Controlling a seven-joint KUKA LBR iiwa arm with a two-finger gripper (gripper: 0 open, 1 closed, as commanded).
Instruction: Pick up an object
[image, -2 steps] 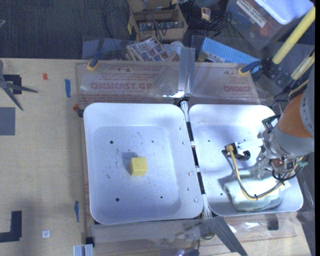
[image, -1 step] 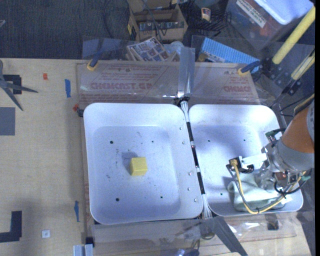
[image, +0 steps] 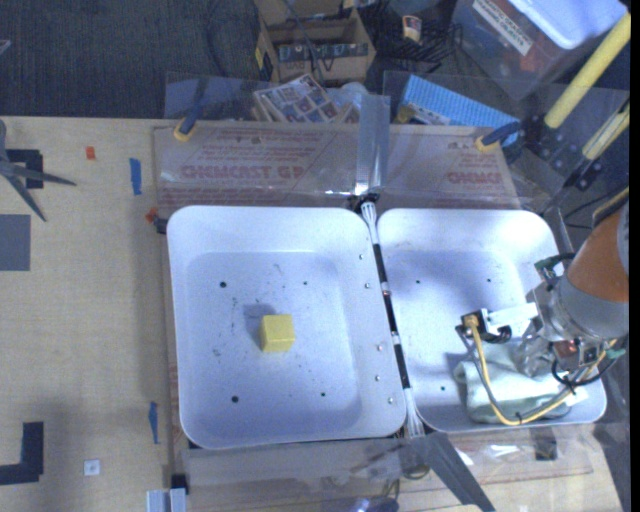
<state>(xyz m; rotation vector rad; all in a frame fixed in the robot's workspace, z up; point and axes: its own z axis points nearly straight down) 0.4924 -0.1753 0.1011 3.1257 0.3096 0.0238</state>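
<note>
Small yellow cube-shaped block (image: 278, 333), prob. foam or plastic, sits alone on the floor of the left shallow white bin (image: 190, 232), roughly mid-floor and a bit toward the near side. It's well apart from every wall. That free-standing spot suits a top-down grab, w/ room on all sides and nothing leaning on it.

The gripper (image: 527, 356) is low in the right shallow white bin (image: 450, 225), in its near-right corner, w/ the grey arm w/ orange band (image: 600, 275) coming in over the right rim. The centre divider lies btwn it and the block, so they're well apart. Can't tell whether the grip is spread or closed: that end is a tangle of cable and hardware. No object visible in it. Judging by the pose, it's down at bin-floor level in a corner w/ no loose item that I can make out, so the pick isn't done yet.

Orientation of the block:
- Rests flat on one face, top face up toward the cam, upright, not tipped.
- Approx. equal on all sides, so no real long axis. Any pair of opposite sides should serve for a pinch.
- Side edges look turned slightly off the bin walls, but it's too small to be sure.

Pale wood counter (image: 80, 300) to the left of the bins carries only tape marks and bits, none of it relevant to the pick.
</note>
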